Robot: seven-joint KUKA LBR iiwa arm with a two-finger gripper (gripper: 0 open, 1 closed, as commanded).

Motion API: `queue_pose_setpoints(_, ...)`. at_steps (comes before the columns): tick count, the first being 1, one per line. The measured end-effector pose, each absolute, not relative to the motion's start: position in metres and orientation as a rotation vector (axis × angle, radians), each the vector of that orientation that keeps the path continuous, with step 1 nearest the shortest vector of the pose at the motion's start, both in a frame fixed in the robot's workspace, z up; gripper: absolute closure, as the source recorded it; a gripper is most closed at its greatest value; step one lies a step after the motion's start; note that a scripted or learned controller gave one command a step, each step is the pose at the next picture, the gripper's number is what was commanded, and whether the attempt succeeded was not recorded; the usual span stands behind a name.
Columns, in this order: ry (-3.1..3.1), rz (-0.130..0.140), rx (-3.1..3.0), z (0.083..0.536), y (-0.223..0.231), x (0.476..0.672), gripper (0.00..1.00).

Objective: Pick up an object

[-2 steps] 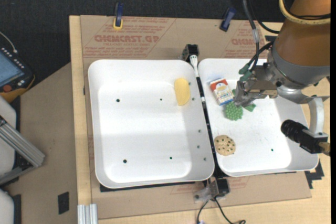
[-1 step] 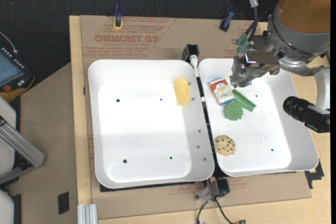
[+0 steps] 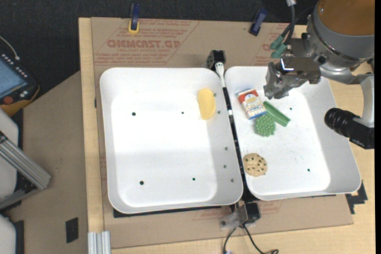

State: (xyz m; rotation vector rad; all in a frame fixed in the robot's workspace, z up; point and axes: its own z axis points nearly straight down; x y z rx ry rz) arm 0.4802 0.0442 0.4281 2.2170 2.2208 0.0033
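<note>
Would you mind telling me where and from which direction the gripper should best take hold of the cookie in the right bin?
Probably straight down from above, fingers closing across its round edge. The cookie lies flat in the right bin, near the wall by the left bin, so the fingers should line up along that wall. The gripper hangs farther back, above the small box.

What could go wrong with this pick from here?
1. The gripper hangs by a tight cluster in the right bin: the small box, green stick and green ball lie close together, so a descent may nudge or take two.
2. The box lies near the wall between the bins, so a finger might catch it.
</note>
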Motion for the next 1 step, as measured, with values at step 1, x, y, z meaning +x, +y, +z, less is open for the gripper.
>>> queue_pose_setpoints(1,2.220,0.005,2.215,0.4383,0.0445,0.4808,1.00)
